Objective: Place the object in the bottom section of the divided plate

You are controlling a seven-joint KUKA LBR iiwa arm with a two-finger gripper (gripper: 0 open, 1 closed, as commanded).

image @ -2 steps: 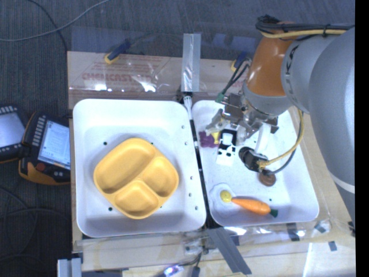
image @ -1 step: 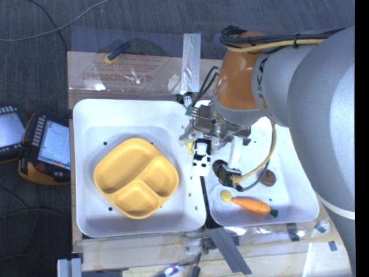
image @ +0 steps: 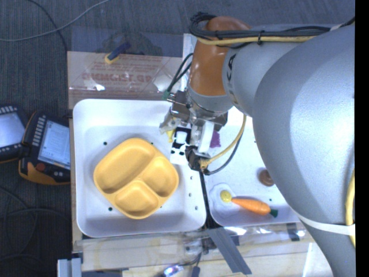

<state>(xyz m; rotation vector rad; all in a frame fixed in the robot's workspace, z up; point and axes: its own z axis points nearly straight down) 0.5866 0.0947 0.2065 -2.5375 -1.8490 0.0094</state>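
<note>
Dark carpet surrounds a wooden bench carrying two shallow white bins side by side, with a teach pendant (image: 43, 149) lying on the floor at the view's left. The left bin (image: 86, 212) holds a yellow divided plate (image: 136, 176), turned at an angle, its three sections bare — nothing has been set into the bottom one. The right bin (image: 245, 218) holds the loose items: a toy carrot (image: 251, 205) just beside a small yellow-and-white piece (image: 225, 196), a brown round thing (image: 266, 178) near the arm, and something purple (image: 216, 137) partly hidden under the wrist.

The gripper (image: 190, 150) hangs over the seam between the bins, close to the plate's upper right rim. Whether its fingers are open or closed cannot be told from above, and no object can be seen between them. Which item is meant is unclear, though the carrot is the likeliest candidate. Judging by the bare plate, the placing is not yet done — the arm appears poised between source bin and target.
</note>
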